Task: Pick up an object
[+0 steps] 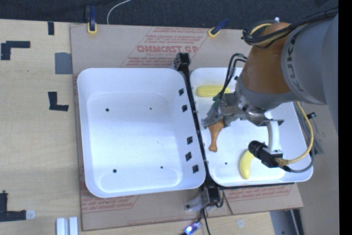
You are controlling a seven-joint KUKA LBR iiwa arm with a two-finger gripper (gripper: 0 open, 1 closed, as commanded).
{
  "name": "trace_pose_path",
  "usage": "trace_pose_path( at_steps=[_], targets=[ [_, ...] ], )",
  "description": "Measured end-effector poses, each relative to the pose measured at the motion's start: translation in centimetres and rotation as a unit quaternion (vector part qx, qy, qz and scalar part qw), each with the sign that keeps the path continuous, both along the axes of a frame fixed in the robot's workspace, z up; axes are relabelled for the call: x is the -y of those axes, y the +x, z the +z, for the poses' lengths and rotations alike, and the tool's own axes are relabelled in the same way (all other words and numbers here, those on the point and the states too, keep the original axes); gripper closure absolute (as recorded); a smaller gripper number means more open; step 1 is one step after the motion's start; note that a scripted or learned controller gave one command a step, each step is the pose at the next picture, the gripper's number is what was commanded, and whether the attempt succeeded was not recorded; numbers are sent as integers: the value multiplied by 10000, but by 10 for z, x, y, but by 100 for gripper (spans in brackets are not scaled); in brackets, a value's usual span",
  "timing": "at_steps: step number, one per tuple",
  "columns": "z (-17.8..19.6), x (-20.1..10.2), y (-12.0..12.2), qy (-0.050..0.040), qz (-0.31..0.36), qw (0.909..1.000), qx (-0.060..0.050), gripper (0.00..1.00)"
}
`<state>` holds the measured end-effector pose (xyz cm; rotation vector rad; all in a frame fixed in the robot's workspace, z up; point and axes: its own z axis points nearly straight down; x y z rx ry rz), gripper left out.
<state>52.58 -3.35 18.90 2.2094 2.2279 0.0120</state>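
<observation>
The gripper (218, 118) sits over the left part of the right bin (291, 118), just right of the divider between the two bins, in the right-centre of the frame. Its metal fingers (212, 117) close on the upper end of an orange, stick-like object (215, 135), so the gripper is grasping it. The orange object hangs below the fingers with its long axis running from upper right to lower left, nearly vertical in the frame; its free, rounded end points toward the bottom of the frame and slightly left, ending near the divider. Whether that lower end touches the bin floor cannot be told.

Above the gripper, the grey arm with its orange band (267, 66) fills the upper right of the frame and covers much of the right bin. A black cable loops around the wrist.

Inside the right bin, a yellow object (209, 90) lies near the upper left corner, its long axis roughly horizontal, partly hidden by the arm. A second yellow, banana-shaped object (246, 165) lies near the lower edge of that bin, curved and nearly upright in the frame, just beside a black fitting on the arm.

The left bin (88, 118) occupies the centre-left of the frame. Both bins rest on a cardboard sheet (159, 47) with red printing, on the wooden bench (33, 118).
</observation>
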Motion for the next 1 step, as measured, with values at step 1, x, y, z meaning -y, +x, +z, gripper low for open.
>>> trace_pose_path(
  at_steps=[1],
  targets=[
    [7,-87,50,4,13,10000,-33,100]
  ],
)
